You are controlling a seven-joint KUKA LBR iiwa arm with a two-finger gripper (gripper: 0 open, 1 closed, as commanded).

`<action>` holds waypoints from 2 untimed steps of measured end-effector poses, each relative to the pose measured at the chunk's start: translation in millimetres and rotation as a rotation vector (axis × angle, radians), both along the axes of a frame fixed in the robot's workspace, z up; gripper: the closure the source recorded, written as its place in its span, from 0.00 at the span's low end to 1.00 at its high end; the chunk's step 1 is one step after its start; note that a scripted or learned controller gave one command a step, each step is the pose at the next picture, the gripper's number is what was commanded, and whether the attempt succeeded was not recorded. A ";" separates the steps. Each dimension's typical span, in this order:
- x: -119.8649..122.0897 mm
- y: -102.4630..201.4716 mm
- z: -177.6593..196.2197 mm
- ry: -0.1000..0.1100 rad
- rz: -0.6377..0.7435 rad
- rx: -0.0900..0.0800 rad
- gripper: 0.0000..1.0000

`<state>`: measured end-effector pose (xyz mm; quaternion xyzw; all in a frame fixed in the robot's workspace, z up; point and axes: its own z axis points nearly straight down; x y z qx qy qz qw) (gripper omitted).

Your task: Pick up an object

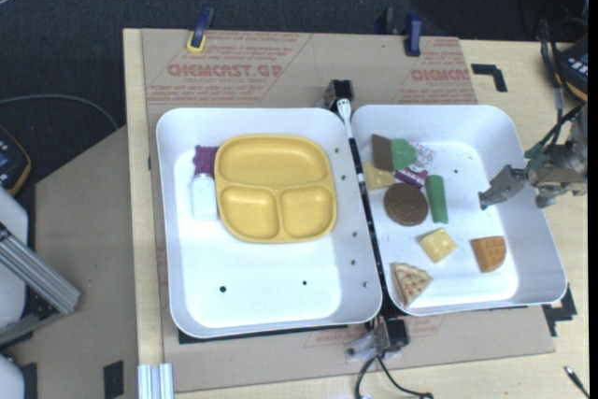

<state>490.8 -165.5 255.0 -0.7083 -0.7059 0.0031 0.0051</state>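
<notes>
The gripper (497, 191) is seen at the right bin's (467, 121) right edge; whether it is apart or together cannot be told. Nearest lies an orange toast-like toy (488, 252), judged light, stiff and slightly slippery. It is best gripped across its flat sides, clear of the yellow cheese cube (437, 245).

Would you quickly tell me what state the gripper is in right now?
Gripper: over the right bin's right edge, holding nothing visible; open or shut cannot be told.
</notes>
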 end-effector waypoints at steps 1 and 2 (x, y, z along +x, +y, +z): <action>2.3 0.2 5.4 -0.011 0.003 -0.003 0.00; 10.2 6.9 -46.5 -0.005 0.004 0.000 0.00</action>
